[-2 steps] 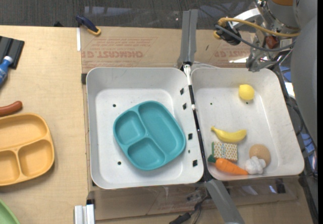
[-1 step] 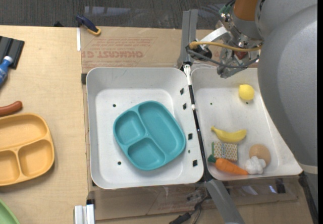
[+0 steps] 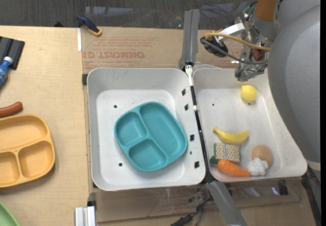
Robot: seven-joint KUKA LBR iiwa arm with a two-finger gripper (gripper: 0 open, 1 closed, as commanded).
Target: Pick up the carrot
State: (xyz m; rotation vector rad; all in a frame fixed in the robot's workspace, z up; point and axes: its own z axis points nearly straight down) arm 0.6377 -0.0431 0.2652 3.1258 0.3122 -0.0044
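A: The carrot (image 3: 234,168) lies at the right bin's (image 3: 285,133) front edge, well apart from the tool (image 3: 248,72), which hangs at the far end.

B: Its grip state cannot be told. It should descend clear of the garlic (image 3: 258,167) and box (image 3: 227,152).

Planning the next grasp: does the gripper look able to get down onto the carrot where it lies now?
Probably yes. The carrot lies uncovered from above at the right bin's near edge, but a cracker box and a white garlic bulb crowd it. The gripper hangs at the far end.
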